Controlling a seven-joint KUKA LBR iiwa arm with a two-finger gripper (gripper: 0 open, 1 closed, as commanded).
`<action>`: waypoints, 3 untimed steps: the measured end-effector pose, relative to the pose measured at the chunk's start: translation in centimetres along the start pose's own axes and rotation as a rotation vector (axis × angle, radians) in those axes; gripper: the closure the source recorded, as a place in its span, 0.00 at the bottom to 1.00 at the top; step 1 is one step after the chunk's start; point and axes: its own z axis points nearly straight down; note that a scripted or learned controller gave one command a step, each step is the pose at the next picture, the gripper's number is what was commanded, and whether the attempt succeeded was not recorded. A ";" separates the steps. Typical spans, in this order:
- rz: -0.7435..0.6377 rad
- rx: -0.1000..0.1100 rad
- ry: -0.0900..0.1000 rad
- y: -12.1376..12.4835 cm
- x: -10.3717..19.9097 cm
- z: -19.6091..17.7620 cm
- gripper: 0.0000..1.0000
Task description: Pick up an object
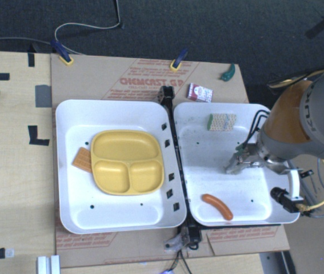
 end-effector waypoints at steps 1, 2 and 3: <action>0.000 0.000 0.000 0.0 0.0 0.0 0.00; -0.001 0.002 0.002 -4.8 1.8 1.0 0.00; -0.001 0.001 0.002 -4.8 6.1 1.0 0.00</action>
